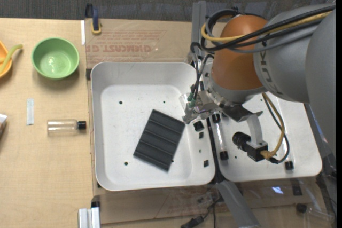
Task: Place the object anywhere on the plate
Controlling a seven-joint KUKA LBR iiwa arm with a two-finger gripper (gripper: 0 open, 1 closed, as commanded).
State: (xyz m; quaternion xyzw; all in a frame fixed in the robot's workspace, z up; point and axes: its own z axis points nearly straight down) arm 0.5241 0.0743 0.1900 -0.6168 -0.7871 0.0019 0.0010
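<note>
Bright even overhead light, soft shadows, mild glare on white bins, sharp focus, slight edge distortion

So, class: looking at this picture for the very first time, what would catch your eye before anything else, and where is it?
First the big grey arm with its orange band, reaching in from the right above the seam between the two white bins. Next the dark ribbed plate, lying askew in the left bin. Off to the far left, a bright green bowl stands on the wooden bench.
</note>
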